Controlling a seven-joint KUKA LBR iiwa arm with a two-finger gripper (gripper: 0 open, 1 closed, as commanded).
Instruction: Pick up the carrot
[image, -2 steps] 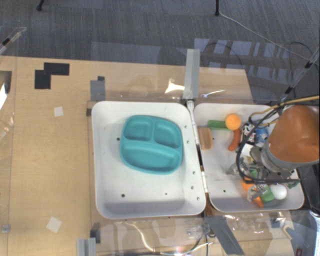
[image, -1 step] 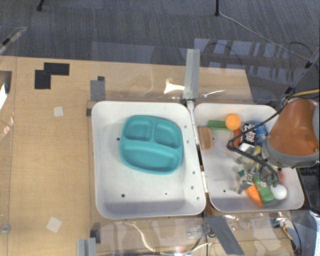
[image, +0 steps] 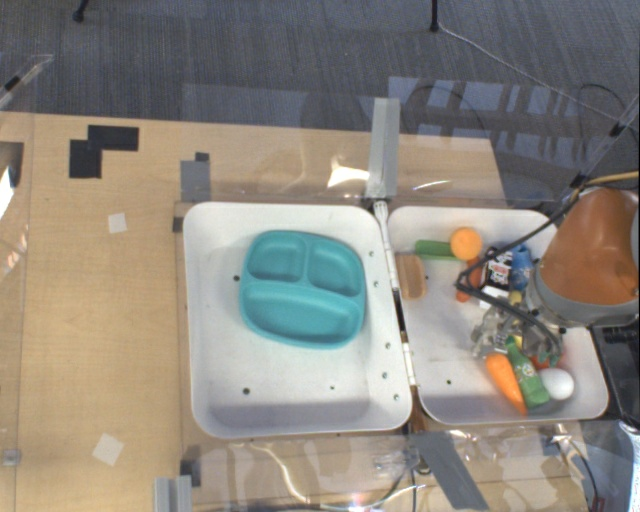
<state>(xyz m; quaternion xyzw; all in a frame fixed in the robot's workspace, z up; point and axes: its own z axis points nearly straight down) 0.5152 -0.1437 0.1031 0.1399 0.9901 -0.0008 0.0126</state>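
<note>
The carrot (image: 505, 381) is located in the right bin (image: 440, 385), near its front edge, lying at a slant just below and in front of the gripper (image: 497, 335). A green item (image: 528, 372) lies touching the carrot on its right, and a white egg-shaped object (image: 556, 383) rests just beyond that. The gripper is poised directly above this cluster; whether anything is held, or how far it is parted, cannot be told from the view. The approach step is judged to be in hand, with the grasp not yet made. The next move calls for a descent aligned across the carrot's narrow axis, with the green item kept out of the closure. Behind the gripper, an orange ball (image: 465, 243), a green stick (image: 433, 248) and a tan block (image: 411, 276) are well apart. A teal tray (image: 302, 287) occupies the left bin (image: 215, 330).
</note>
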